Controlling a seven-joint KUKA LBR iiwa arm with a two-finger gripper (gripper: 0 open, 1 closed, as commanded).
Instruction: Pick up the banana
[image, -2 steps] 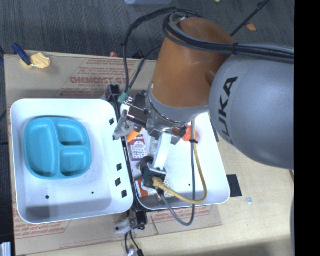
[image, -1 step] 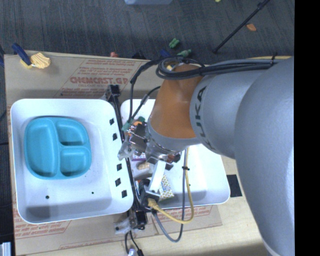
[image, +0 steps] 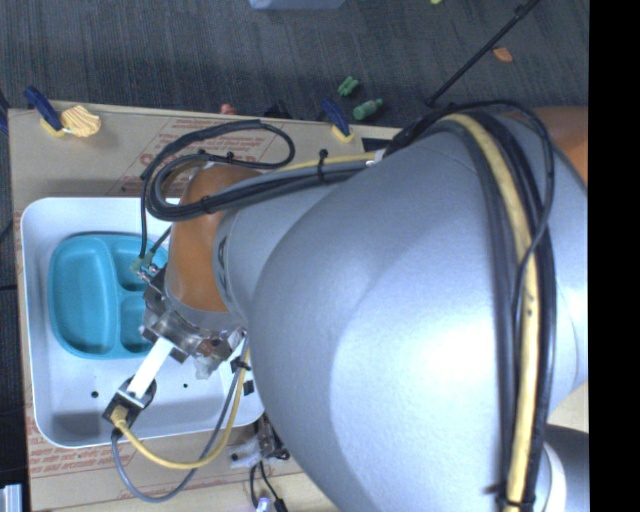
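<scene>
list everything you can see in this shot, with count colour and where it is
bin: one in view, white, left half of the bench
tray: one, light blue, divided, lying in the bin's upper left part
clamps: two, blue, on the bench's top edge, one far left, one near the middle
small pieces: two, green, on the dark floor above the bench
cables: black and yellow, looping off the arm
arm: one, grey with an orange band, covering the right and centre
gripper: one, over the bin beside the tray

Single fixed camera above the bench, looking down at a slant; arm close under it, bin at left.
</scene>
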